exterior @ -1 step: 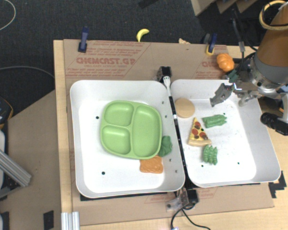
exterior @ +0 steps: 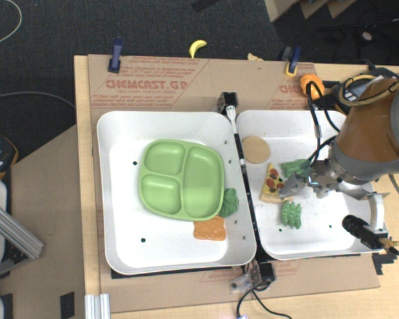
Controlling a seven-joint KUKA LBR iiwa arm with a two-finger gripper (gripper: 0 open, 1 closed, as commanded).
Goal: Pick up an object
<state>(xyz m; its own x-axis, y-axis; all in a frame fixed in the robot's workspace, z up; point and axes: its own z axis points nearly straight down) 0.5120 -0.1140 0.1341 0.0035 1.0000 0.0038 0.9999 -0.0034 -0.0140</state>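
Gripper (exterior: pixel 294 186) low in the right bin (exterior: pixel 319 248), beside the pizza slice (exterior: pixel 272 183) and green toy (exterior: pixel 291 214); can't tell its state, nothing visibly lifted, so the pick looks undone

- We see two white bins (exterior: pixel 113 178) on a tan board with red lettering (exterior: pixel 146 84).
- A light green divided plate (exterior: pixel 183 179).
- An orange piece (exterior: pixel 209 230), two dark green pieces (exterior: pixel 291 214), a tan disc (exterior: pixel 256 149).
- A yellow slice with red dots (exterior: pixel 272 183).
- The arm (exterior: pixel 369 135) is grey with orange.
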